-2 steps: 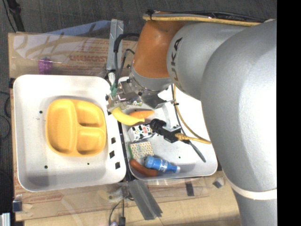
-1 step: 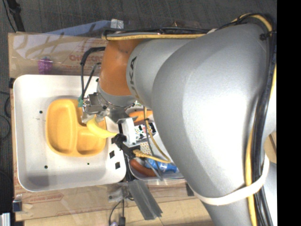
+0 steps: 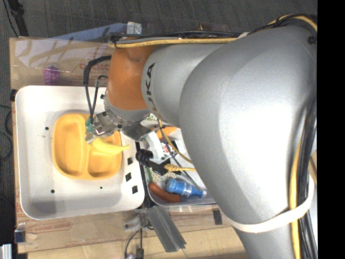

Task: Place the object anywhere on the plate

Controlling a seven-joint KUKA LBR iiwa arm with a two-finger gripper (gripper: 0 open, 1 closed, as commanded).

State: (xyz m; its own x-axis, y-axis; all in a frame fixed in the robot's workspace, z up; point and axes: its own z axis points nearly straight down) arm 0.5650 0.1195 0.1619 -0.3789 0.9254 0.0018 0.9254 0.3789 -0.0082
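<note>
A yellow divided plate [image 3: 73, 144] lies in the left white bin [image 3: 32, 198]. My gripper [image 3: 96, 129] hangs over the plate's right side, below the orange wrist band. A yellow banana-shaped object [image 3: 109, 148] sits just under the gripper, over the plate's right compartment and rim. The view does not show whether it is held or resting there. A small green piece [image 3: 88, 124] shows at the gripper's left edge. The arm hides the plate's upper right corner.
The right bin [image 3: 161, 203] is mostly covered by the arm; a blue bottle [image 3: 180, 188], a reddish sausage-like item [image 3: 160, 193] and an orange item [image 3: 169, 130] show in it. A purple object [image 3: 51, 74] lies on the bench behind the left bin.
</note>
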